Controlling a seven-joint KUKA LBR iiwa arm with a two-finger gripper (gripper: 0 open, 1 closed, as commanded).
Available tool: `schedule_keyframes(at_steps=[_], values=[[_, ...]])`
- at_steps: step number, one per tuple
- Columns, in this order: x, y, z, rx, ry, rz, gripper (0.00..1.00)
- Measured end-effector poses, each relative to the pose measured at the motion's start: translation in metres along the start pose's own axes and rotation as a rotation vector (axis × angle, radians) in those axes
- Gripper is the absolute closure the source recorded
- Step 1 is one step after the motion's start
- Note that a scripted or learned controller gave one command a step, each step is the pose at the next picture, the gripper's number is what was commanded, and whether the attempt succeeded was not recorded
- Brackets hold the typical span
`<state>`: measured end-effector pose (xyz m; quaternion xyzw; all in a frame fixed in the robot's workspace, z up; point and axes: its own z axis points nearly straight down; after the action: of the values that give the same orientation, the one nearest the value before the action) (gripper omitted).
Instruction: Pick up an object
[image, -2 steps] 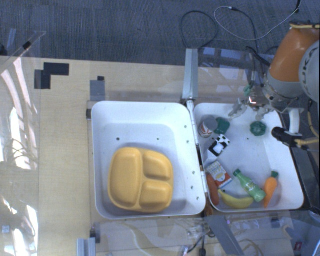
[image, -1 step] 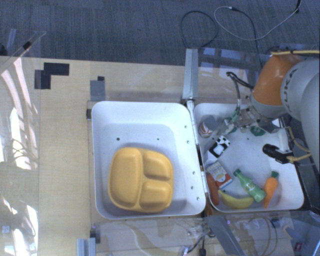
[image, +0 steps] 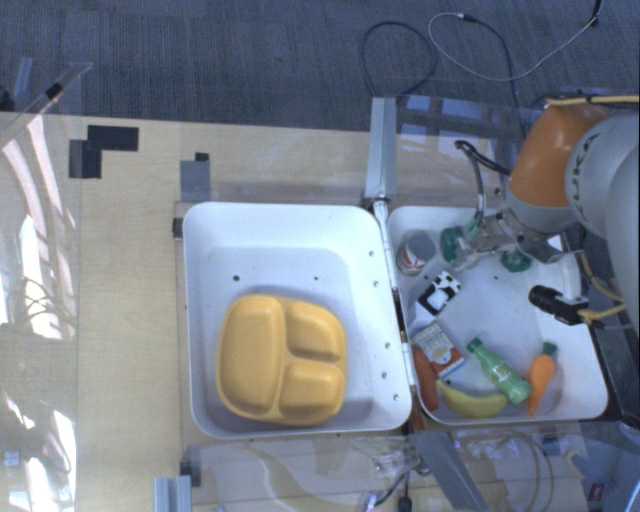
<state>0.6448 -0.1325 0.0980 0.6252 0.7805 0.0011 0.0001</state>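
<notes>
We see the gripper (image: 478, 240) lowered over the far end of the right bin (image: 590, 405), hanging from the grey arm (image: 600, 170) with its orange band. Whether it is open or closed we cannot tell; the tool is small and blurred against teal-green pieces at its tip, and we cannot say that anything is held.

The candidates all lie on the near side of the tool. Closest, just to its left, is a small cup with a reddish rim (image: 412, 254), and just below that a black-and-white block (image: 439, 292). Farther toward the near wall lie a small printed carton (image: 437, 346), a green bottle (image: 498, 371), a banana (image: 472, 401) and a carrot (image: 541, 378).

The bottle's long axis runs slantwise, cap toward the tool; the carrot stands nearly along the bin's length; the banana lies across it, against the near wall.

Well to the tool's left, the other bin (image: 210, 240) holds a yellow compartment tray (image: 282, 358).

We judge the block the shortest reach: a short pull toward the near side and slightly left.
</notes>
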Motion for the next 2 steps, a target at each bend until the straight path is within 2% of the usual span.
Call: schedule_keyframes(at_steps=[1, 2], values=[[0.0, 0.002, -0.002, -0.009, -0.004, -0.001, 0.0], [0.029, 0.033, -0.011, -0.009, -0.013, -0.047, 0.0]])
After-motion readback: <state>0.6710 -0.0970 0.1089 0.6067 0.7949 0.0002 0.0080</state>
